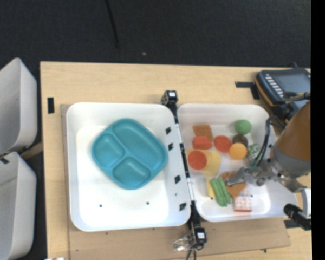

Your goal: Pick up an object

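Camera view looks down on a pale wooden worktop (54, 85) carrying two shallow white bins side by side. Nearest the lower edge of the frame, the right bin (227, 111) holds a small white packet with red print (242, 202) at its lower right, and just left of that a green pod-shaped toy (221, 192) lying at a slant beside a thin yellow piece (210, 187). The claw (239, 176) sits low in the lower right of this bin, reaching in from the right of the frame, just above an orange-brown piece (236, 189); whether it is open, closed or gripping anything I cannot tell, since the dark metal blurs together there. Behind it the arm's grey body and orange band (298, 137) fill the right edge. Further up the bin lie a red round piece (197, 158) touching a yellow piece (212, 162), then an orange ball (238, 151) beside a dark brown item (240, 140), a red disc (222, 143) and a red-orange piece (202, 142). Near the bin's upper wall are a tan square slice (202, 130) and a green ball (242, 126). The left bin (76, 210) carries a teal divided plate (129, 153), turned diamond-wise at its centre. At the upper right of the worktop rests a black and orange handheld pendant (281, 85). White moulded shapes (8, 118) stand along the left edge of the frame, off the worktop.
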`<state>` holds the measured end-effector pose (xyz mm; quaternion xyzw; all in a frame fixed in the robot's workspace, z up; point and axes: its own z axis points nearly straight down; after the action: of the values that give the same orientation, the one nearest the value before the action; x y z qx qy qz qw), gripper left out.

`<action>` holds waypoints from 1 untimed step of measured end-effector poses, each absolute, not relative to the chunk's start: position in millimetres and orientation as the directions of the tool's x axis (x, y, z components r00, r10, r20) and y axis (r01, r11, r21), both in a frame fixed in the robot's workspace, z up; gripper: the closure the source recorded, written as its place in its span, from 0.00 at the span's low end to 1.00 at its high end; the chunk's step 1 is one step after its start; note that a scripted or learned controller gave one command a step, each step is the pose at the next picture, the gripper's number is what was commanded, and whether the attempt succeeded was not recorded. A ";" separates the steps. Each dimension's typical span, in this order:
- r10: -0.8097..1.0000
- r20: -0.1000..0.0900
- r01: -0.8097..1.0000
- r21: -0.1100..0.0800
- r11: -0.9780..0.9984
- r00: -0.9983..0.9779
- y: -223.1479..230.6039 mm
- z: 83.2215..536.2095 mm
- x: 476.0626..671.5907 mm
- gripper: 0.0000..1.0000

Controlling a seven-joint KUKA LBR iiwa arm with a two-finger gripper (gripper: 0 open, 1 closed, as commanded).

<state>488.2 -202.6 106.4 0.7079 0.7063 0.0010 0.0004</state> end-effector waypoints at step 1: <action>1.000 0.001 1.000 0.006 -0.003 0.003 -203.7 104.6 491.1 0.00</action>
<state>491.1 -203.7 104.6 0.7080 0.7062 0.0023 0.0020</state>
